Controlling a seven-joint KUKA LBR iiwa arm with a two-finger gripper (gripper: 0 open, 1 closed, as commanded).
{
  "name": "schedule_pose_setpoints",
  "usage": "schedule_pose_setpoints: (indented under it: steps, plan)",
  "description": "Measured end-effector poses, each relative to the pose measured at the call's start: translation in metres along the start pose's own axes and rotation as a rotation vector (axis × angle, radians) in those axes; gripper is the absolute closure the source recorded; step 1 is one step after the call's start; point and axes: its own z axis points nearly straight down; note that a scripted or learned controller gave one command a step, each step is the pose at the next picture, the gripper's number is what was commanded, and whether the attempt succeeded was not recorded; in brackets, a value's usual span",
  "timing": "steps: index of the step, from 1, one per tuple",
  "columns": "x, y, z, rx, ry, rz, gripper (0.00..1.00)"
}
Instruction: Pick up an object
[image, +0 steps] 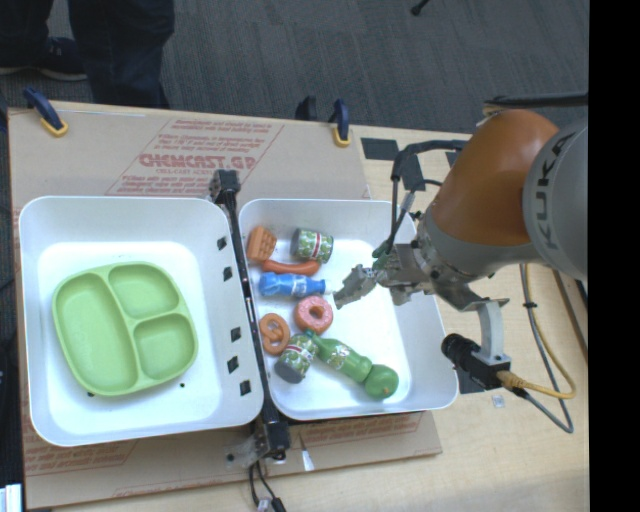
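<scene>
Jaws spread, holding nothing, the gripper (352, 287) reaches leftward over the right bin (425, 390); cardboard (200, 155) behind reads "CHEMCAST GP".

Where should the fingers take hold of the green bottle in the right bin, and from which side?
Probably at the middle of the green bottle, coming from above. It lies flat and slanted, so its long sides are free; its upper end crowds a small can.
</scene>
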Motion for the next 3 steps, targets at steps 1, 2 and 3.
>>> schedule_pose_setpoints:
  steps: [1, 2, 3]
  plan:
    - [0.0, 0.0, 0.0, 0.0, 0.0, 0.0, 0.0]
    - [0.002, -0.021, 0.159, 0.004, 0.001, -0.001, 0.0]
    - [0.001, -0.02, 0.149, 0.002, 0.0, -0.007, 1.0]
